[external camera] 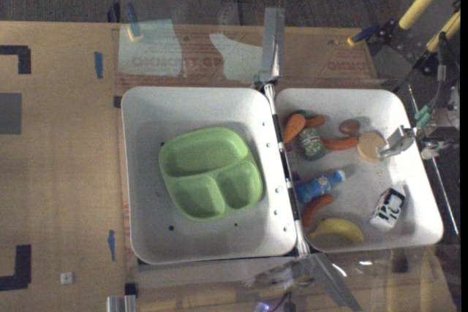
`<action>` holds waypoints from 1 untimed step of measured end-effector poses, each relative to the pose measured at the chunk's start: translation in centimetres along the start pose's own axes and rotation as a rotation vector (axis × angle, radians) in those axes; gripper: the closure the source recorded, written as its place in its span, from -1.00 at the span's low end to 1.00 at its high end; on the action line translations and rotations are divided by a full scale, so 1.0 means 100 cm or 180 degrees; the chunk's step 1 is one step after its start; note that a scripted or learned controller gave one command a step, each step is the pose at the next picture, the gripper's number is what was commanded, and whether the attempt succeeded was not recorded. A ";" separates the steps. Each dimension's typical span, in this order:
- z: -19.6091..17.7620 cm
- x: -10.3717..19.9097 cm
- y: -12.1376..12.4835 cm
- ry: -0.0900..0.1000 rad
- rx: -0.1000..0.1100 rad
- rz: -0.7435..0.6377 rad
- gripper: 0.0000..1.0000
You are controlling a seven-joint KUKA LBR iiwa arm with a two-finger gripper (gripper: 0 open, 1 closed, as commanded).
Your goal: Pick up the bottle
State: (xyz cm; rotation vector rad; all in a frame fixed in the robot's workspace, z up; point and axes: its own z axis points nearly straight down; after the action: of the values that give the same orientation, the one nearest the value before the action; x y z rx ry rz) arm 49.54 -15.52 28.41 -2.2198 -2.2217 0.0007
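the bottle (319, 186) lies on its side in the right bin (409, 117), near the left wall, touching a red piece (316, 209) with a banana (338, 230) just below. the gripper (395, 142) hangs near the right rim, well apart from the bottle; its opening i cannot tell. i think a grasp can fail because the round bottle can roll, or the neighbours and the wall can block one side.
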 end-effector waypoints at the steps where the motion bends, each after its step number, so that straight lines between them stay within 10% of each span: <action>1: 0.165 0.045 0.009 0.0002 -0.0002 -0.0808 -1.00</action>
State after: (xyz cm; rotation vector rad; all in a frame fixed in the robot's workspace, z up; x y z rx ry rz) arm 50.39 -10.98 11.91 -1.9206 -2.4850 -0.0007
